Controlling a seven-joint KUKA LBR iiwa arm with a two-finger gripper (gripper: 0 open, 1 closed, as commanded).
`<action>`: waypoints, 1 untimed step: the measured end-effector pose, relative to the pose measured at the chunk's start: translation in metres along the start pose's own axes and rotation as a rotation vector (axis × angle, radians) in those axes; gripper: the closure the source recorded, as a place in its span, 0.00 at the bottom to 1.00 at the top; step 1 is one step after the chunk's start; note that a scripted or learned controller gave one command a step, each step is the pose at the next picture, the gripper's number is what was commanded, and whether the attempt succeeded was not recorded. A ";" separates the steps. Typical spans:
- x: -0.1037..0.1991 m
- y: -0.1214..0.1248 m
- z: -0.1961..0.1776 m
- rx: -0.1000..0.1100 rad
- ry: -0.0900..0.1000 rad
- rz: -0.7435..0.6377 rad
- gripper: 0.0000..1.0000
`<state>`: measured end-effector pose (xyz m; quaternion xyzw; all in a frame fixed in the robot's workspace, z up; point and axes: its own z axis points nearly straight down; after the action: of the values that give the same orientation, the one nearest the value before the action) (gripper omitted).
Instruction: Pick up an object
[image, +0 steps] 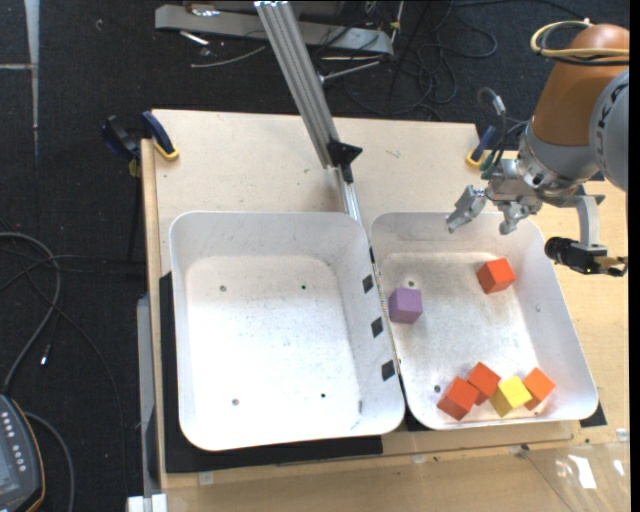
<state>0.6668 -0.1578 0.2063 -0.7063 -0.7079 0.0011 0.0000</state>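
— While hovering over the far edge of the right bin (560, 300), gripper (487, 212) spread apart, nothing between the fingers. No pick made yet, by the look of it.

— Agreed. Closest candidate?

— Probably the lone orange cube (495, 274), lying on the bin floor just below and a little right of the gripper. Untouched, resting flat.

— Others?

— Purple cube (405, 304) near the inner wall, by the divide between bins. Then a cluster at the near edge: three orange cubes (470, 390) packed around a yellow cube (511, 394), touching one another.

— Left bin (190, 300)?

— Holds no cubes worth naming.

— So what remains?

— Nearly everything: descending onto a cube, closing on it, lifting clear. Easier with either lone cube; riskier in the crowded cluster, where fingers would likely nudge neighbours.
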 end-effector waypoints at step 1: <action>-0.062 -0.017 0.094 -0.008 -0.005 0.006 0.00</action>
<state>0.6500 -0.2203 0.1128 -0.7085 -0.7057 0.0003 -0.0046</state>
